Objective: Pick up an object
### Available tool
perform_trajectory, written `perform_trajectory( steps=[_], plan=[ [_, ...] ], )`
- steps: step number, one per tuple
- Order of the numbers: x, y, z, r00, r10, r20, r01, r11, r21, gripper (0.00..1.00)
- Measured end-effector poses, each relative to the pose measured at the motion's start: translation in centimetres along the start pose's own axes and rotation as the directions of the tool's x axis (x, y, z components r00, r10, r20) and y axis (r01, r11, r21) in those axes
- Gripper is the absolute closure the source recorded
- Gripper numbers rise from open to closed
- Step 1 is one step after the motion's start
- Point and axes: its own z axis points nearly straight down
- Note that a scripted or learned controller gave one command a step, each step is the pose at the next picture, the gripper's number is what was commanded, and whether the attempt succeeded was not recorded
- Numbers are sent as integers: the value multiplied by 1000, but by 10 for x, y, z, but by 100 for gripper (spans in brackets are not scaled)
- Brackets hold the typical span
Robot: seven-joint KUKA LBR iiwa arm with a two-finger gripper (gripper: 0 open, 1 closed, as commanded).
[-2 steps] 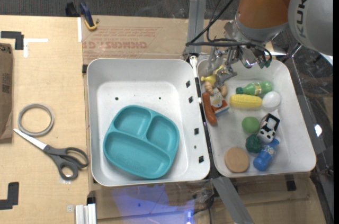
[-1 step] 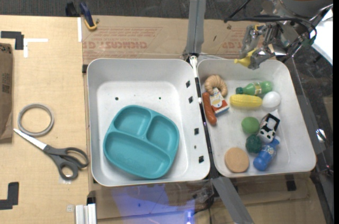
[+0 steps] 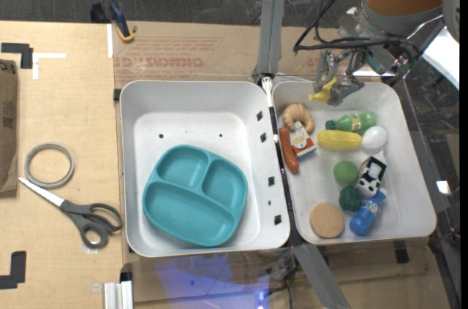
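Hand [image 3: 338,78] over right bin's [image 3: 414,154] far edge, small yellow piece [image 3: 322,93] pinched in fingers (partly hidden), smooth plastic corn [image 3: 339,140], croissant [image 3: 297,115] below

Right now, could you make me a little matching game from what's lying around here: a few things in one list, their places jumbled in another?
Things:
1. plate
2. scissors
3. corn
4. tape roll

Places:
A. right bin, among the toy food
B. on the bench, left of the bins, nearest the front edge
C. left bin
D. on the bench, just behind the scissors

Pairs: 1-C, 2-B, 3-A, 4-D
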Motion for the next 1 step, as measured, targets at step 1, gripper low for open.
perform_trajectory(
  steps=[1],
  plan=[
    [-10, 16, 55, 998, 58, 1, -58, 998, 0, 100]
  ],
)
